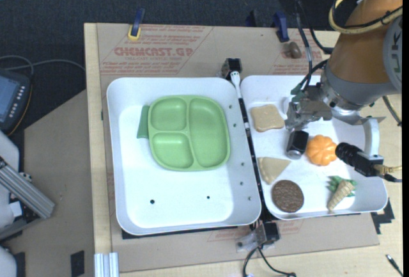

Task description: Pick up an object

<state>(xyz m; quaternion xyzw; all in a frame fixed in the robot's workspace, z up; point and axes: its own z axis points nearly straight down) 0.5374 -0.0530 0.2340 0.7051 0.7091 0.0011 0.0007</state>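
Note:
My gripper (296, 141) hangs over the right bin (319, 85), its dark fingers pointing down just left of an orange pumpkin-shaped toy (321, 149). A tan bread slice (266, 118) lies to the gripper's upper left. Below it lies a pale wedge of cheese (273, 168), and a round brown patty (287, 196) sits nearer the front. A small corn-like toy (340, 191) lies at the front right. Nothing shows between the fingers.
The left bin (128, 173) holds a green divided plate (188, 132). A black clip (231, 67) sits at the far end of the ridge between the bins. The arm's grey and orange body (367, 32) looms over the right bin's far right corner.

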